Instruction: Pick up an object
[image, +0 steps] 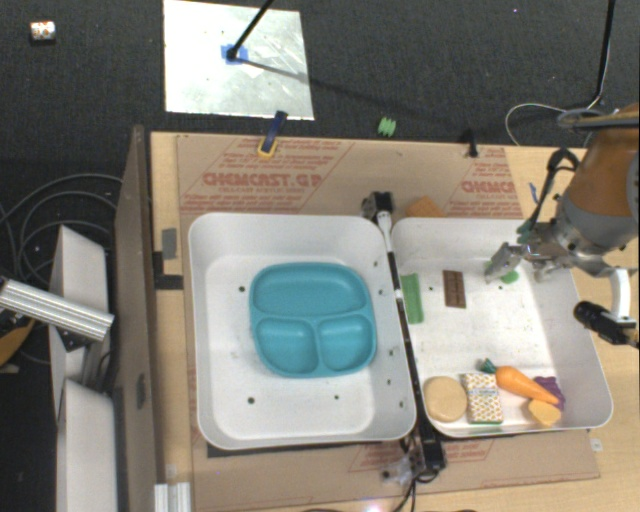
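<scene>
My gripper (503, 264) hangs over the back right part of the right bin (585, 345), reaching in from the right. A small green object (511, 276) lies right under its tip; whether the two touch I cannot tell. A brown flat bar (454, 289) lies to the left of the gripper. A green block (411, 298) rests against the bin's left wall. Along the front wall lie a round tan cookie (445, 398), a small patterned box (484, 397), an orange carrot (525, 383), a purple piece (549, 385) and a yellow piece (545, 412).
The left bin (215, 300) holds a teal divided plate (312, 318). A black divider with cables (398, 300) runs between the bins. The arm's grey body and orange band (605, 190) stand over the right bin's far right corner.
</scene>
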